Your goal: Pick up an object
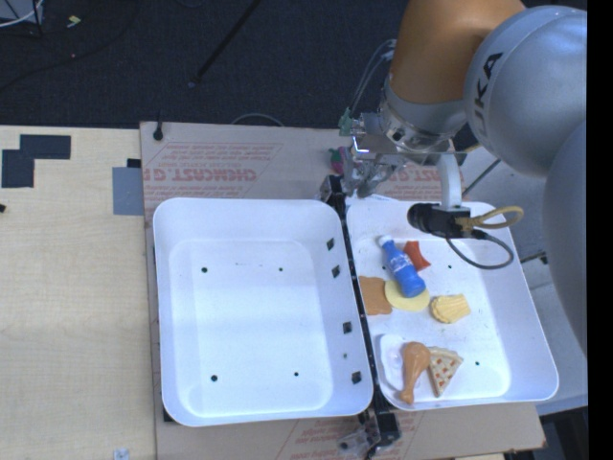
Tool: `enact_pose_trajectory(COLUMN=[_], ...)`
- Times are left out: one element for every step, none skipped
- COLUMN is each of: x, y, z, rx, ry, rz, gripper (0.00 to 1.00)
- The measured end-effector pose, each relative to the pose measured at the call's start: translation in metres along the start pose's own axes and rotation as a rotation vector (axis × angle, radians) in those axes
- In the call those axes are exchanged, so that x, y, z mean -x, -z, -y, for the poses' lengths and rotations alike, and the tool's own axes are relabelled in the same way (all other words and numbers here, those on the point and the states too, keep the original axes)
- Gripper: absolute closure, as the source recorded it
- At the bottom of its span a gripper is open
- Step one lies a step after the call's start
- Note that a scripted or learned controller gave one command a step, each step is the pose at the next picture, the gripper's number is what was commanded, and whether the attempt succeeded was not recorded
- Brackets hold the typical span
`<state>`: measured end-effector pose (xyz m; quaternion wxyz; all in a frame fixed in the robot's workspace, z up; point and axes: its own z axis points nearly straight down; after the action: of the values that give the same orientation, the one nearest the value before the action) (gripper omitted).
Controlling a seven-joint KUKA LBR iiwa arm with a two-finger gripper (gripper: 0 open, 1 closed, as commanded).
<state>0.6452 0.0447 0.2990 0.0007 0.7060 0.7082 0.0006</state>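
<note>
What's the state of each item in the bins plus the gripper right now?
blue bottle: lying on its side in the right bin, partly on the yellow disc
yellow disc: flat, under the bottle's end
red piece: lying beside the bottle
brown slice: flat
ridged yellow piece: resting on the floor
drumstick: lying down
waffle wedge: flat, touching the drumstick
gripper: over the right bin's back edge

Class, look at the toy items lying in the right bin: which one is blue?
The small bottle, lying on its side over the yellow disc. It alone is blue; the drumstick, waffle wedge and other pieces are tan, yellow or red.
</note>
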Motion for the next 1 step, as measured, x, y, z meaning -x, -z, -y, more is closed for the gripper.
enact_pose_trajectory(x=[0.0805], y=[-0.0236], z=[0.0023], rx=[-0.006], ry=[-0.01], rz=[0.001], gripper=[1.0])
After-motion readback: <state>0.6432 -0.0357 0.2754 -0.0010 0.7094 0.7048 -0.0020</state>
